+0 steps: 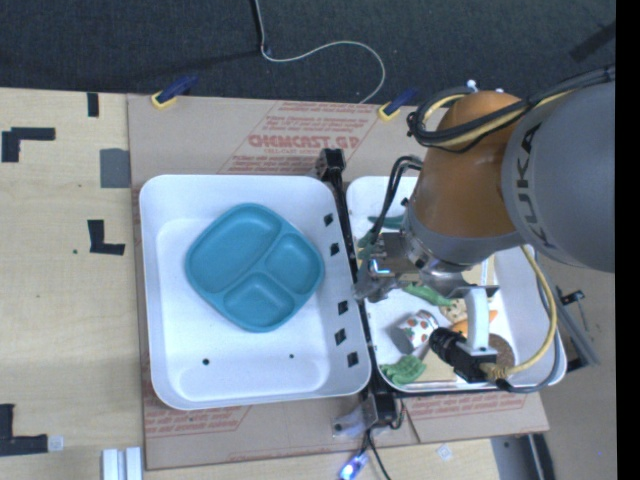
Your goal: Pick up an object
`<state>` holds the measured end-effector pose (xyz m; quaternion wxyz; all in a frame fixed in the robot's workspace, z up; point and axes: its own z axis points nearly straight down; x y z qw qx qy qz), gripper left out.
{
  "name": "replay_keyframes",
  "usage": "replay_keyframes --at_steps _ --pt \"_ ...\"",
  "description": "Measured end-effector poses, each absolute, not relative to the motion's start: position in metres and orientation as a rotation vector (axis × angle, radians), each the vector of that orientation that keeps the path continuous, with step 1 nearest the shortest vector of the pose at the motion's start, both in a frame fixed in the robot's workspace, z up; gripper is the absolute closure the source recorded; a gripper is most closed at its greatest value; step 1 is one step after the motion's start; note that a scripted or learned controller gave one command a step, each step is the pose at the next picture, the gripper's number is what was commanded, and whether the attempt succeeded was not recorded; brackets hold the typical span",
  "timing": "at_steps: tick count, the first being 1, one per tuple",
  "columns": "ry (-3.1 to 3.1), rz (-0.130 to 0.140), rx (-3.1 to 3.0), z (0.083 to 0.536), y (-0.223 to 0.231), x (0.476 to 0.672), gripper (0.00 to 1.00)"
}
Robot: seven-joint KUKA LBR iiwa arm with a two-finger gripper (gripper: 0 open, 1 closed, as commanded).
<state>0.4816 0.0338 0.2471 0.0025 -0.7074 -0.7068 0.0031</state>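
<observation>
Hovering over the right bin (548,298), arm (470,183) masks its tool; finger state cannot be told. Small objects (418,330) cluster at bin's 6 o'clock, within reach for picking. Left bin (165,268): blue divided plate (255,265), centred.

This is a robotics lab or test cell, not a home. A large grey and orange industrial robot arm (500,188) with exposed cables hangs over a pale wooden worktop (60,298) marked with black tape shapes. Two shallow white plastic bins (160,268) sit side by side on a printed brown cardboard sheet (290,143), which is fixed at its corners by blue and yellow clamps (173,90). A thin white cable (330,53) trails across the dark carpeted floor (120,18) behind.
</observation>
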Motion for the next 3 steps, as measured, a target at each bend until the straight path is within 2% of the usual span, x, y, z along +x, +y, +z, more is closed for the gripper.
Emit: replay_keyframes --at_steps 1,2,3 --pt "-2.239 -0.026 -2.214 0.412 0.105 0.485 1.0" --pt "-2.225 -0.002 -2.219 0.432 0.108 0.484 1.0" --pt "-2.224 0.003 -2.218 0.44 0.108 0.484 1.0"
